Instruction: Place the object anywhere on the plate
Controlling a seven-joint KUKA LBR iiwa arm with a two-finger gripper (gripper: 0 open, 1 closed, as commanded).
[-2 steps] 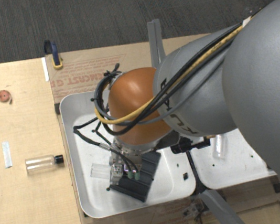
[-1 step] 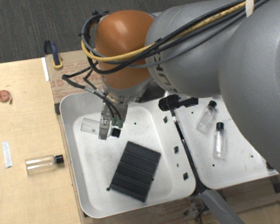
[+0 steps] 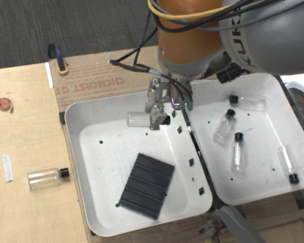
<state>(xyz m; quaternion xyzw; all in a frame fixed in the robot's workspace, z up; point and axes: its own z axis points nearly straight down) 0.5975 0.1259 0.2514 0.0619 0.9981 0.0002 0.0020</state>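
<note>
The plate is a black ribbed rectangle (image 3: 147,185) lying flat at a slant in the front half of the left bin (image 3: 87,157). My gripper (image 3: 159,121) hangs over the back right part of that bin, near the divider between the bins. A small clear vial (image 3: 137,119) sticks out leftward from between its fingers, held level above the bin floor. The end of the vial inside the grip is hidden. The gripper is behind and to the right of the plate, well apart from it.
The right bin (image 3: 266,182) holds several clear vials with black caps, such as one (image 3: 238,151) near its middle and one (image 3: 288,165) at the right. Another vial (image 3: 46,176) lies on the wooden bench left of the bins. Cables hang from the arm above the bins' back edge.
</note>
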